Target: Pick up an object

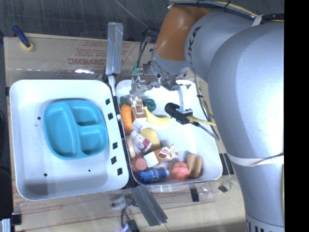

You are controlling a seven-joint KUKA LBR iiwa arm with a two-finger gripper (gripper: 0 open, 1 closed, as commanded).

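Observation:
My gripper (137, 90) hangs low over the far left corner of the right bin (208, 149). Just below it in the view lie a small brown and white box (139, 110), a green item (150, 103) and an orange carrot (126, 119) along the bin's left wall. A yellow banana (159, 119) lies to the right of the box. The view does not show the gripper touching any of them.
Nearer the front of the right bin lie a can (139, 140), a yellow fruit (151, 136), a carton (162, 154), a blue bottle (151, 175), a pink-red item (180, 170) and a bun (194, 164). The left bin (24, 129) holds a blue divided tray (76, 127). The arm's bulk covers the right side.

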